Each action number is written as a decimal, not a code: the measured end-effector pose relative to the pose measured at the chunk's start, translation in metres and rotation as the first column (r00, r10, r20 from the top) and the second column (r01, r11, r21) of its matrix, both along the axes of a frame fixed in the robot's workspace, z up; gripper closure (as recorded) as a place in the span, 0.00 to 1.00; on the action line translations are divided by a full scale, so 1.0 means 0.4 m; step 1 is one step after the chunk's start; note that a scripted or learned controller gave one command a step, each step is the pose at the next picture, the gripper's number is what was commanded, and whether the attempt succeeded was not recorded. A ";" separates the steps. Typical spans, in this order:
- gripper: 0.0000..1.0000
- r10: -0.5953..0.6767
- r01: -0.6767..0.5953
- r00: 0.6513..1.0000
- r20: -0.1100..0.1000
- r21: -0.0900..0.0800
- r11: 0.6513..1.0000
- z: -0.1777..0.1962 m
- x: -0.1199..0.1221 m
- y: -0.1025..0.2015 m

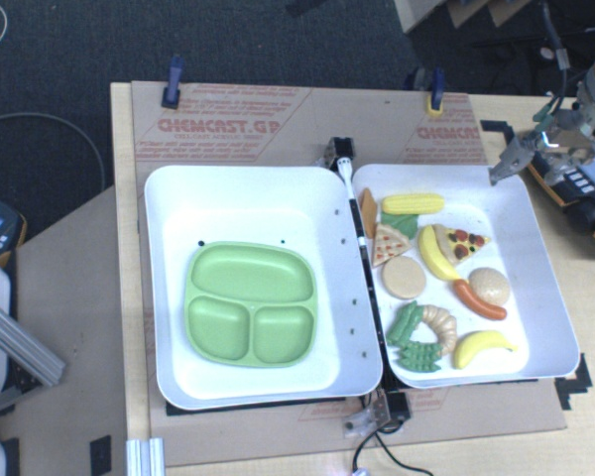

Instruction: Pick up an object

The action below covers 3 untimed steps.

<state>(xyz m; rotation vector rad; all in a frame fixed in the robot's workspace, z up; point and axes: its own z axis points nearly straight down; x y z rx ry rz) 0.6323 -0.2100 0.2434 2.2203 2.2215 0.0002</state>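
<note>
— Looking at the right side of the frame first: where is the gripper (521,157)?

— At the upper right, just past the top right corner of the right bin (545,266), hanging over the bin's rim and the bench. One grey finger (504,164) slants down to the left. Whether the fingers are spread or pressed together I cannot tell; nothing sits between them.

— And the things to pick?

— All in the right bin, well apart from the gripper. A corn cob (413,203) lies along the top, with a pizza slice (463,243) below it to the right and a yellow banana (436,253) touching that slice. A waffle wedge (387,245) leans near the bin's left wall, above a round tan cookie (405,278).

— Lower down?

— A bread roll (490,285) rests against an orange-red sausage (479,301). Green beans (409,337) fill the lower left corner, just beside a pale croissant (439,321), and a second banana (481,346) lies at the lower right.

— The other bin?

— The left bin (169,266) holds a green divided plate (250,303), flat, with one long compartment on top and two smaller ones beneath.
</note>
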 end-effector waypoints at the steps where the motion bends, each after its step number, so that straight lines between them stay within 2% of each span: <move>1: 0.00 -0.002 0.002 1.000 -0.015 0.006 1.000 -0.307 -0.112 0.070; 2: 0.00 0.002 -0.002 1.000 -0.009 0.005 1.000 -0.404 -0.194 0.189; 3: 0.00 0.001 -0.001 1.000 0.003 -0.002 1.000 -0.396 -0.128 0.147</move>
